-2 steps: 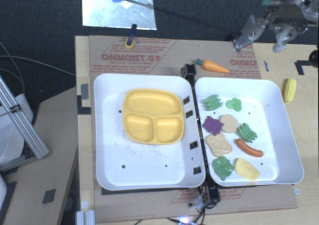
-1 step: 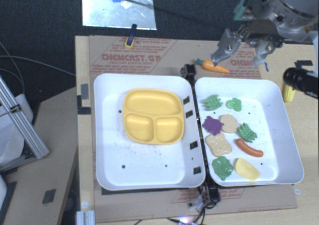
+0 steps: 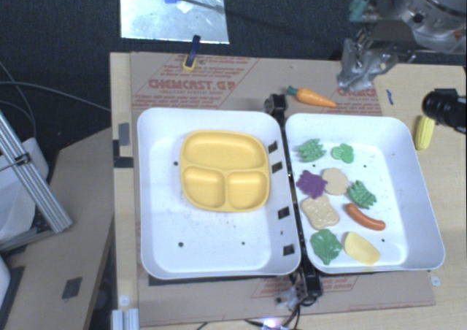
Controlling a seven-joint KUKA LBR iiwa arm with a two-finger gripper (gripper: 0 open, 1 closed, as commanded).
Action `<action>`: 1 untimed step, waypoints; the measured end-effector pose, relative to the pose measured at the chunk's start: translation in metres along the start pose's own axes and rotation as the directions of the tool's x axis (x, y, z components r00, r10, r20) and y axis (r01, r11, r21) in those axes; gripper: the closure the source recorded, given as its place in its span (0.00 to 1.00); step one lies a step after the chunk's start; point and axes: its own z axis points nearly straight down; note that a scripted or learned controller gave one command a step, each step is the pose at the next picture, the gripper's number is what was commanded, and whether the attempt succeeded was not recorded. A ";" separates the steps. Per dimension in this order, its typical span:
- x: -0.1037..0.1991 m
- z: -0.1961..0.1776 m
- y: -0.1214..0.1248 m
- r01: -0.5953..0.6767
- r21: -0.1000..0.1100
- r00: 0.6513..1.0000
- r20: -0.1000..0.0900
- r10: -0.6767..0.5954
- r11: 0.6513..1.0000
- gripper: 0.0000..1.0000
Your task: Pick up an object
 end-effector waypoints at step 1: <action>-0.074 0.043 -0.028 -0.014 0.008 1.000 0.002 0.014 1.000 1.00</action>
